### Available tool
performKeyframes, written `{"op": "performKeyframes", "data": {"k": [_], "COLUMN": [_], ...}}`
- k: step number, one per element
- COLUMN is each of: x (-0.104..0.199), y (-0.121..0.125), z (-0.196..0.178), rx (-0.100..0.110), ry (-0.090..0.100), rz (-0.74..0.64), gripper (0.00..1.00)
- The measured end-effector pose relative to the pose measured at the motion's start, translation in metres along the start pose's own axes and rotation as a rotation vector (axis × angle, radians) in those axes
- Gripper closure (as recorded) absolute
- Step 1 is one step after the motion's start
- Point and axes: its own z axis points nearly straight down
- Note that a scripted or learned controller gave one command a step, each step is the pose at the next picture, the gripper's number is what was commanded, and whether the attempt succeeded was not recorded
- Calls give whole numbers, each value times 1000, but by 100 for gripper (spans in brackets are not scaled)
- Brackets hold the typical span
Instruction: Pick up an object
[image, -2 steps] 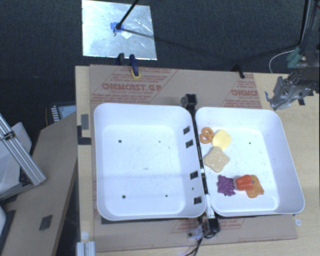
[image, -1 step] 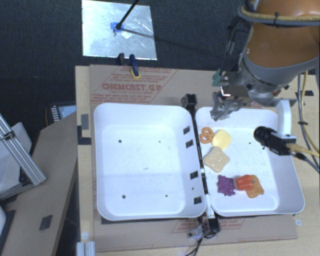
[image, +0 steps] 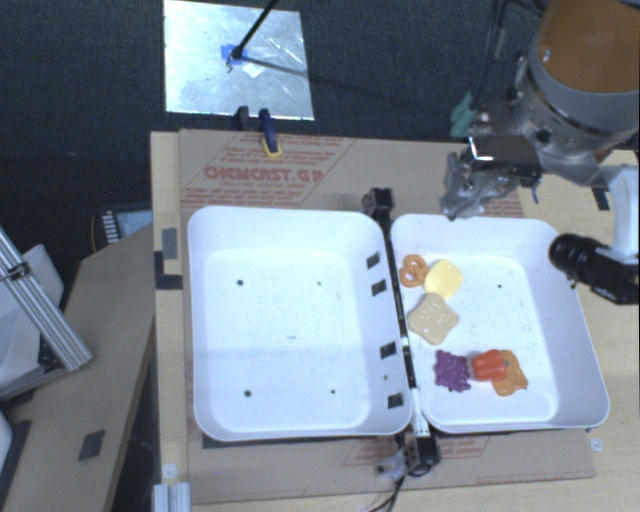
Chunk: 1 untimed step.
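The right bin (image: 530, 250) holds several small toy foods along its left side: an orange pretzel (image: 413, 269), a yellow piece (image: 444, 279), a tan cracker (image: 432, 320), a purple grape bunch (image: 451, 371) and a red and orange pepper (image: 497, 369). My gripper (image: 462, 203) hangs above the far rim of the right bin, up and to the right of the pretzel, with nothing seen between its fingers. It is well apart from all the objects.
The left bin (image: 280, 320) lies beside the right one, joined by a black clip strip (image: 392, 300). A shiny metal sheet (image: 238, 58) lies beyond the bench. Aluminium rails (image: 30, 310) stand at the far left.
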Motion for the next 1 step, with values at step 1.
{"op": "performKeyframes", "data": {"k": [1], "x": [-21], "y": [2], "z": [-12], "rx": [10], "ry": [-4], "rz": [8], "gripper": [100]}}
